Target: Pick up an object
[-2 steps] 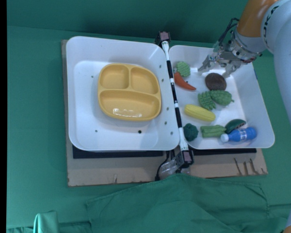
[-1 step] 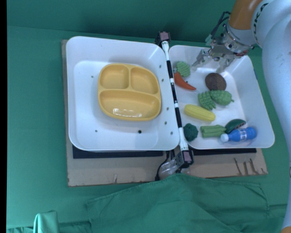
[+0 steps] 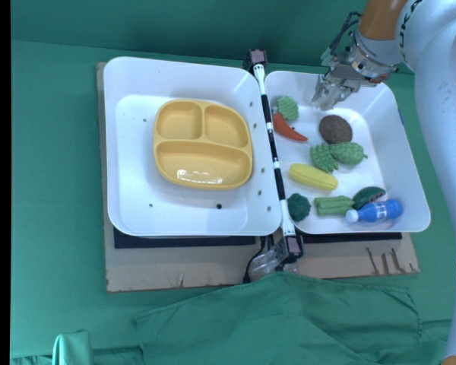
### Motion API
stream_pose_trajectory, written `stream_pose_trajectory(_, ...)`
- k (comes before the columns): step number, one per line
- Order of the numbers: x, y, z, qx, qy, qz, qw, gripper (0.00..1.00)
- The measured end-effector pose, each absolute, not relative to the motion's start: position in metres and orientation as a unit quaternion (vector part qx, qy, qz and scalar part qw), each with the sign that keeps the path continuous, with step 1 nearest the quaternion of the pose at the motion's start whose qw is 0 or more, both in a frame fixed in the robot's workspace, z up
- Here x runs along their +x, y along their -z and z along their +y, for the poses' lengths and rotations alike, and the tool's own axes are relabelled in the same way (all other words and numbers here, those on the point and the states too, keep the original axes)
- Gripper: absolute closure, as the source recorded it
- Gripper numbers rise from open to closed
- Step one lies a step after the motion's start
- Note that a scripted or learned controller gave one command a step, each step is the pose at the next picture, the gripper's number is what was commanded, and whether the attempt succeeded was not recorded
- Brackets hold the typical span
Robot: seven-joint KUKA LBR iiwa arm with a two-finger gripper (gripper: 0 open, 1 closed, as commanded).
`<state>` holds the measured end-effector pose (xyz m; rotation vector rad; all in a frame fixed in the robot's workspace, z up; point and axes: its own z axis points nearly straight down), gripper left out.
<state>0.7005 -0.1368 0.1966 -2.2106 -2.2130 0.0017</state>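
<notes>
Camera view: corn cob [image 3: 313, 177] lies left-right

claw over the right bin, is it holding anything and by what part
Nothing is held. The claw hangs over the far end of the right bin, above the brown round toy, with nothing between its fingers.

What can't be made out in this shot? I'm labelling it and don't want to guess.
- Gripper, camera view: its fingers are small and dark, so open or shut cannot be told.
- Blue bottle: label too small to read.
- Dark green and red piece: partly behind the bottle, its kind unclear.
- Arm: cut off by the top and right edges.
- Yellow tray: glare blurs its front compartment.
</notes>
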Motion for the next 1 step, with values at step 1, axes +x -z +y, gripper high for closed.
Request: stream_pose_trajectory(1,0.7024,-0.2562,-0.1097,-0.707,0.0041,-0.707,-0.005,1.00)
